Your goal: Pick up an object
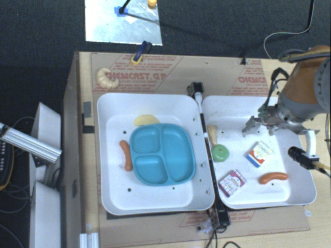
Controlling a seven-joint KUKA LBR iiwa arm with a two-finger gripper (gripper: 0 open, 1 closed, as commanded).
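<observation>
- Two white bins: left bin [111,154], right bin [302,190].
- Gripper [260,125] over the right bin's back half, fingers spread apart, nothing between them, touching no item.
- Two sausages: one [272,177] in front of the gripper in the right bin, one [125,155] far off in the left bin.
- Two small packets: white-blue carton [259,154] just in front of the gripper, purple packet [232,182] further front.
- One green disc [220,153] beside the carton.
- One blue tray [161,154] and one yellow piece [147,120] in the left bin.
</observation>
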